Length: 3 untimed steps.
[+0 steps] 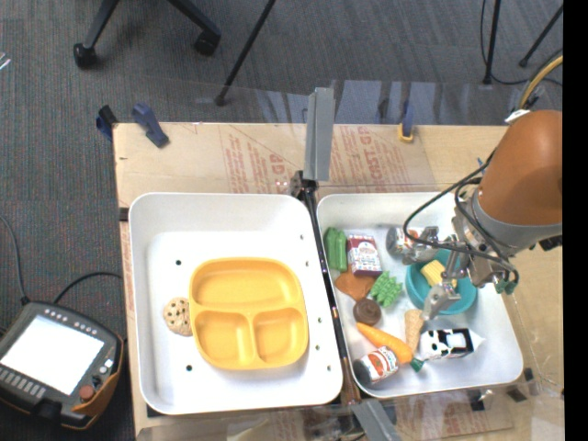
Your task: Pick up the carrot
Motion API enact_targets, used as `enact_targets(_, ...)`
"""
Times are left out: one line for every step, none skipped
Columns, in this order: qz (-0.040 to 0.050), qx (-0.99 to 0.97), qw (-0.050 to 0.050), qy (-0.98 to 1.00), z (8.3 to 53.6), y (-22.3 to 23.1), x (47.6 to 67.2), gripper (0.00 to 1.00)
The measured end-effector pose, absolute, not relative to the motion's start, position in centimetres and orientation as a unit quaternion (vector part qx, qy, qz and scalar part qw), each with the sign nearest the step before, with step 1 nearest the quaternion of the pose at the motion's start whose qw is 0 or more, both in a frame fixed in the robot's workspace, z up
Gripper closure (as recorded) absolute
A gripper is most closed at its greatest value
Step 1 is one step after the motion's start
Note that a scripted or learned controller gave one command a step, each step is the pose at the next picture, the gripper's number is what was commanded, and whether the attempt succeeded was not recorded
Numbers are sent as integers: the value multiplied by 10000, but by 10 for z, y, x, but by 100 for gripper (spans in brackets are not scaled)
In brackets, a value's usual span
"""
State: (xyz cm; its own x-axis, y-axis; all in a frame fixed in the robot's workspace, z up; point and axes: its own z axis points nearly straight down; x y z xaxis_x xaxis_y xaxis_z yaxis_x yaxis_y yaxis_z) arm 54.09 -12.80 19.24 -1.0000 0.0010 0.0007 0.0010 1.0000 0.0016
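The carrot (387, 341) is orange with a green tip and lies slantwise near the front of the right bin (501, 356). It rests between a brown round piece (367, 311) and a black-and-white carton (448, 343). My gripper (442, 298) hangs over the teal bowl (424, 291), up and to the right of the carrot and apart from it. The grey arm with its orange band (524, 168) comes in from the right and hides part of the bowl.
Packed around the carrot are a red-and-white bottle (378, 366), a pale cone (413, 324), a green leafy toy (386, 288), a maroon box (365, 254) and a green block (335, 248). The left bin (152, 246) holds a yellow divided tray (248, 312) and a cookie (176, 315).
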Motion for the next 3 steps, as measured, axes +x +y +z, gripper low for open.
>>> enact_targets(10,-152,-109,-9998,94,-85,510,0)
enact_targets(28,-362,-267,-9990,99,-85,491,0)
enact_targets(40,-203,-267,-9994,99,-83,492,0)
